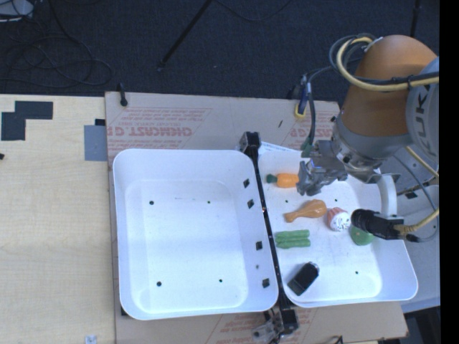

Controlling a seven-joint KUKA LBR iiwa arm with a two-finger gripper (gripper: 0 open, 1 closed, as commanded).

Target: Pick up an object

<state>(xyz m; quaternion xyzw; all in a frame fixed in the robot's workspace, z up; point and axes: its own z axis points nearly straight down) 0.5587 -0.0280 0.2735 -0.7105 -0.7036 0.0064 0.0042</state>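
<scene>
The right bin [391,282] holds several small objects. An orange carrot-like toy [285,180] lies near its back left. A tan chicken-leg shape [308,210] rests in the middle, with a green ridged piece [292,239] in front of it and a black block [303,278] near the front. A red-and-white ball [338,220] and a green piece [361,236] lie to the right. My gripper [308,185] hangs just right of the orange toy and above the tan shape.
The left bin [129,192] sits beside the right one, with a black divider [259,213] between them. The orange-banded arm [387,84] covers the right bin's back right corner. A black cable fitting [379,224] overlaps the green piece.
</scene>
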